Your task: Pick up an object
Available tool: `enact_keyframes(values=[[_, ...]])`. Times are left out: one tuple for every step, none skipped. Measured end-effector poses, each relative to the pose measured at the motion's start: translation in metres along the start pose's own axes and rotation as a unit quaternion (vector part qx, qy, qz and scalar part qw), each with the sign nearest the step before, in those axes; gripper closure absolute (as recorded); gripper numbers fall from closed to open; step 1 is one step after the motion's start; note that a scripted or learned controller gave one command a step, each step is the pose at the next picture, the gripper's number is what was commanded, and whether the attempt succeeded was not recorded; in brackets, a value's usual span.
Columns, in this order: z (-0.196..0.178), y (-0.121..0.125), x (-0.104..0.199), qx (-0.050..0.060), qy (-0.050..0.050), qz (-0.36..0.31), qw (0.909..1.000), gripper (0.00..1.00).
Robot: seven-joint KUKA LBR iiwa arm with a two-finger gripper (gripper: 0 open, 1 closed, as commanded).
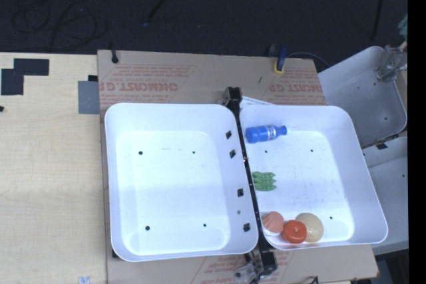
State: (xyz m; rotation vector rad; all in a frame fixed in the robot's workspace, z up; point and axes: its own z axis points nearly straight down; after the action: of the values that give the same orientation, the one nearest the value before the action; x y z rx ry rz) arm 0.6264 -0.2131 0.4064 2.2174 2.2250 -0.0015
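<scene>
blue bottle (265,133) near rim; green toy (264,181) beside divider

Even overhead light, mild glare on the white bins (170,118), dark background, slightly soft focus.

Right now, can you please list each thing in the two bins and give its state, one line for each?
blue bottle: lying on its side, far end of the right bin, near the divider.
green object: lying flat by the divider, apart from the others.
pink round piece: near corner, touching the red one.
red round piece: between the pink and tan pieces.
tan round piece: beside the red one.
left bin: level on the bench.
</scene>
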Motion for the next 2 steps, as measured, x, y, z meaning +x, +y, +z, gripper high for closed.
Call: enact_keyframes(values=[[-0.019, -0.002, 0.000, 0.000, 0.000, -0.001, 1.0000, 1.00], [-0.017, 0.019, 0.000, 0.000, 0.000, -0.001, 1.0000, 1.00]])
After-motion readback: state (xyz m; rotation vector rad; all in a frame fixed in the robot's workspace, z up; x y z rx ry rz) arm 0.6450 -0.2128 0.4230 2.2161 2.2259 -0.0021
